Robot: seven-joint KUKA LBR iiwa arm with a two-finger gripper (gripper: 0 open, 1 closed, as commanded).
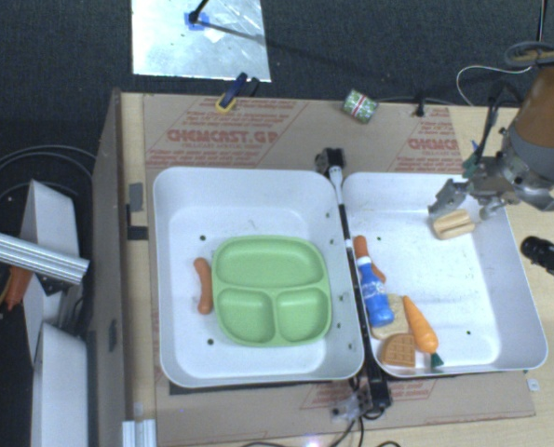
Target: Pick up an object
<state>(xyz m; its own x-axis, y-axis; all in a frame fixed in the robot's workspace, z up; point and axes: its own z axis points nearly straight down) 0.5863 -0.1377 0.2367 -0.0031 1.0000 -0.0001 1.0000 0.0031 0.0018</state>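
My gripper (pixel 466 201) hangs over the far right part of the right bin (pixel 500 277), open, with nothing between its fingers. A tan block (pixel 451 223) lies on the bin floor just in front of the left finger (pixel 446 195), close to it. Along the bin's left wall lie a blue bottle (pixel 375 296) with a white and orange top, an orange carrot (pixel 419 322) and a round waffle (pixel 399 349). In the left bin (pixel 179 240) a green divided plate (pixel 271 289) rests with a reddish sausage (pixel 203 285) beside it.
A raised divider (pixel 347 250) separates the two bins. A small green can (pixel 359 106) and a yellow-blue clip (pixel 232 93) lie on the cardboard behind the bins. Cables and white boxes (pixel 44 277) crowd the bench's left side.
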